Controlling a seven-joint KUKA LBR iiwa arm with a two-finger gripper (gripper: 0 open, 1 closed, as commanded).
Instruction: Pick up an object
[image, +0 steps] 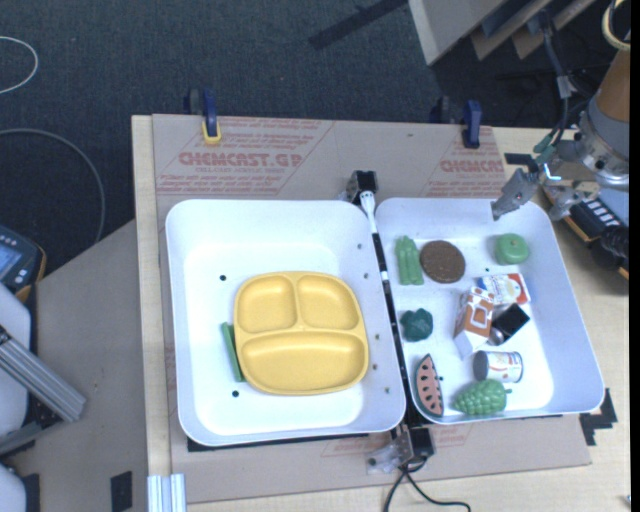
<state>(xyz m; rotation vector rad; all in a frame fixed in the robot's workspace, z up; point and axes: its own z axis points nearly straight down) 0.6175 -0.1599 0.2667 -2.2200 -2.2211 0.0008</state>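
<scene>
My gripper (531, 203) hangs over the far right corner of the right bin (578, 340), open with nothing between its fingers. Just below it in the bin lies a round green fruit (512, 248). Further left are a brown disc (442, 261) and a long green vegetable (407, 260). Mid-bin I see a teal lump (417, 323), a small white and red carton (497, 289), an orange-brown box (474, 318) and a black block (511, 323). At the near edge lie a small can (498, 366), green grapes (481, 397) and a watermelon slice (429, 385).
The left bin (190, 300) holds a yellow divided plate (300, 332) with a thin green strip (232, 351) along its left side. Both bins rest on a cardboard sheet (250, 155) held by blue clamps (208, 115) at the back. The arm's base equipment crowds the right edge.
</scene>
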